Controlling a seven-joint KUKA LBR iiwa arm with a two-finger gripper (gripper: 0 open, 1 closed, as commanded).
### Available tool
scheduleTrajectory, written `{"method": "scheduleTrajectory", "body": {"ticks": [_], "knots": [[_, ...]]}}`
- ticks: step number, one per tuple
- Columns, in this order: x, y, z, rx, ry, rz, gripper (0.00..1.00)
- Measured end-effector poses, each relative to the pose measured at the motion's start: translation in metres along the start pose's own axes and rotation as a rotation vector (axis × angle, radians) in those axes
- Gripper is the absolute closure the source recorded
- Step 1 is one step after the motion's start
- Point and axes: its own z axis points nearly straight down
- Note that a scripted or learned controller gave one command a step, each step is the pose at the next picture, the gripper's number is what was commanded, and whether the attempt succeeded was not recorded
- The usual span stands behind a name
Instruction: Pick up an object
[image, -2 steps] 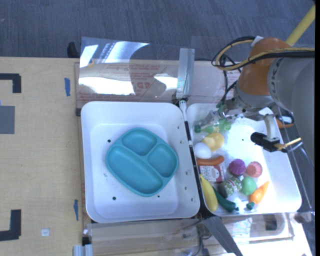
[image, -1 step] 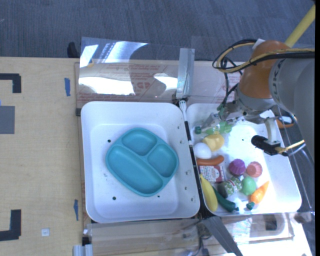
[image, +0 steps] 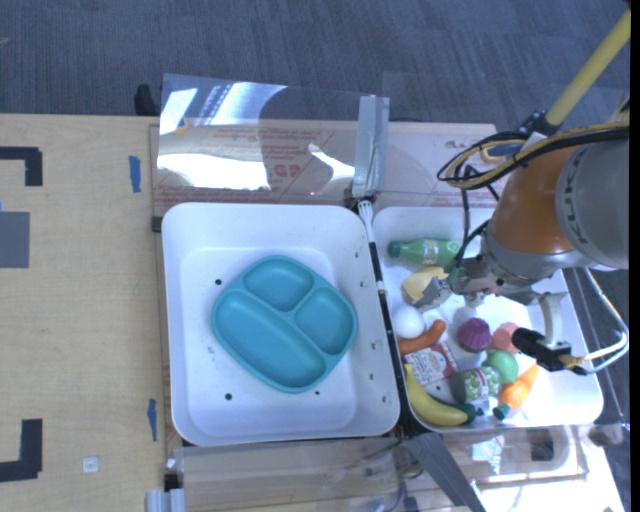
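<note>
Pale wood bench (image: 80, 330) under a slanted overhead view, dark blue-grey floor at 12 o'clock beyond it. Two shallow white bins side by side. Right bin (image: 585, 400) carries the clutter of toy food: green bottle (image: 425, 249) lying flat at the bin's 12 o'clock, a yellowish piece (image: 418, 285) just below it, white egg (image: 408, 322) toward 9 o'clock, orange carrot (image: 424, 338) just beside the egg, purple round item (image: 473, 333) near centre, banana (image: 438, 406) along the 6 o'clock edge, a small labelled can (image: 478, 385) and a green piece (image: 503, 365) beside it, another orange carrot (image: 519, 387) toward 5 o'clock. Pincer (image: 447, 287) is low over the bin's upper part, next to the yellowish piece; whether its jaws are spread or closed, and whether anything sits between them, cannot be told from this angle. Grey arm with orange band (image: 535, 215) enters from 3 o'clock, cables looped above it. Left bin (image: 185, 240) holds a teal divided plate (image: 285, 322), three compartments, lying flat near centre. Clear plastic sheeting (image: 260, 140) stands at 12 o'clock behind the bins.
</note>
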Motion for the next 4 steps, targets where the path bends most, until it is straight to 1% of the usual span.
{"method": "scheduleTrajectory", "body": {"ticks": [1,2,3,4], "knots": [[-0.001,0.067,0.001,0.002,0.001,0.228,0.0],[-0.001,0.066,-0.01,0.005,0.0,0.226,1.0],[-0.001,0.066,-0.009,0.005,-0.001,0.226,0.0],[0.004,0.001,-0.009,0.005,0.003,-0.05,0.0]]}}
